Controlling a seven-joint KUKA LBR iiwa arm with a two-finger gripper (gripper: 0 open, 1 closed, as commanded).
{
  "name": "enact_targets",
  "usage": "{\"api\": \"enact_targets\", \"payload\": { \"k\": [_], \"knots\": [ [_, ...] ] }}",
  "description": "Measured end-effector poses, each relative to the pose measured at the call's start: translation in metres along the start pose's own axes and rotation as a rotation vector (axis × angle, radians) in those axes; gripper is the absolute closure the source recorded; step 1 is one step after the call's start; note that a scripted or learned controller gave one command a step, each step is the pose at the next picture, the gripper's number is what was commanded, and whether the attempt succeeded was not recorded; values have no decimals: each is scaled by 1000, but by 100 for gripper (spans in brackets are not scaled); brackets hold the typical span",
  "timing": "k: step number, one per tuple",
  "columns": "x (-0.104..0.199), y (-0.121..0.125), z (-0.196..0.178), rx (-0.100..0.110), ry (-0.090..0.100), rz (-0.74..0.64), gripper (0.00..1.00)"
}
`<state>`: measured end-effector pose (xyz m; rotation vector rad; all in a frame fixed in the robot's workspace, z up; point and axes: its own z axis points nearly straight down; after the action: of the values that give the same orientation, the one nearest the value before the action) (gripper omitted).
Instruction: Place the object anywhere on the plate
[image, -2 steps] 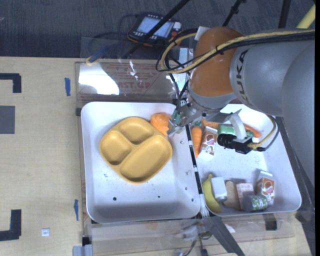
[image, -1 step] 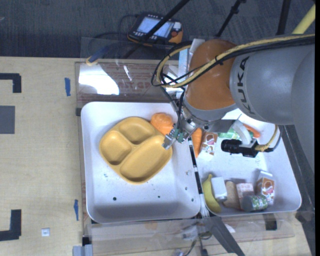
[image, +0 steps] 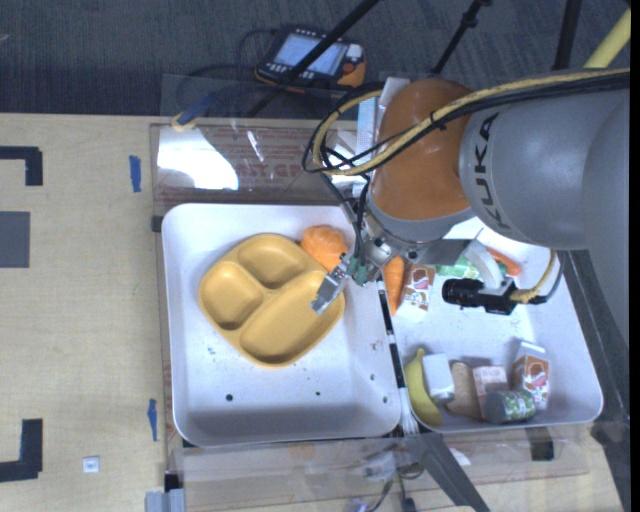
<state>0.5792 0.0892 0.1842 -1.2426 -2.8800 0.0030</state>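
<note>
Metal fingers (image: 330, 290) hang over the yellow plate (image: 262, 300), their spread unclear

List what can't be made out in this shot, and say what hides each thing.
- Orange object by the plate: camera view, its right side is hidden behind the gripper and wrist, so its identity is unclear.
- Carrot: upper end hidden under the arm.
- Banana: partly covered by packages in the right bin.
- Package labels: too small to read.
- Handheld screen at the top: too small and blurred to read.
</note>
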Motion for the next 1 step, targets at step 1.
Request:
{"api": "enact_targets", "payload": {
  "k": [1],
  "knots": [
    [0,0,-10,-2,0,2,100]
  ]
}}
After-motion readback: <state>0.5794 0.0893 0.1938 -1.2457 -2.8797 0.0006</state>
